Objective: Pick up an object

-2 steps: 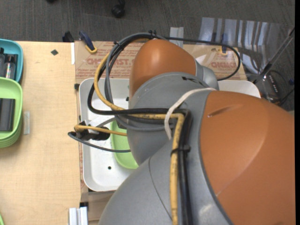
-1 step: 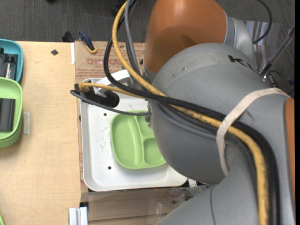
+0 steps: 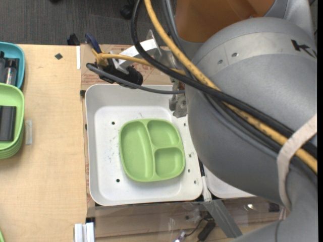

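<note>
A light green divided plate (image 3: 151,150) with three compartments lies flat in the middle of the left white bin (image 3: 103,185). The grey arm (image 3: 252,100) looms large over the right side and hides most of the right bin (image 3: 224,188). A small metal part of the gripper (image 3: 177,105) pokes out from under the arm at the left bin's far right rim, just above the plate's far right corner. It is apart from the plate, and nothing is seen in its grasp.
On the wooden bench (image 3: 50,135) at the left edge stand a green tray (image 3: 10,120) and a teal tray (image 3: 11,64) holding dark items. Yellow and black cables (image 3: 151,29) run across the far side of the left bin.
</note>
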You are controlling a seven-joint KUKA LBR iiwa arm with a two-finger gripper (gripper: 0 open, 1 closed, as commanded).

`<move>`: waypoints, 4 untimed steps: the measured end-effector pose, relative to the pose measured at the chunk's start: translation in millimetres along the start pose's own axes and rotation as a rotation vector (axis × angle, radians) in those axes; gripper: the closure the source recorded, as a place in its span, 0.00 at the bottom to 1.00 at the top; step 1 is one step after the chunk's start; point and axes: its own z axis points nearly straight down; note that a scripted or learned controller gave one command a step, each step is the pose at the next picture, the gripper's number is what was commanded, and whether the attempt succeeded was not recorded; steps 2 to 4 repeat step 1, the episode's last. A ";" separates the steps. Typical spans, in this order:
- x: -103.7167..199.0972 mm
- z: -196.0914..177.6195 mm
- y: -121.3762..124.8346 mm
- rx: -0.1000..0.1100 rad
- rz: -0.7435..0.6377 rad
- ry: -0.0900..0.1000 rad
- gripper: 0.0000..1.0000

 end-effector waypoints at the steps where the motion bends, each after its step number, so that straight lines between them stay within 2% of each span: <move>1: -3.4 157.4 -10.2 -0.008 -0.004 -0.008 1.00; 4: -3.4 157.4 -10.2 -0.008 -0.004 -0.008 1.00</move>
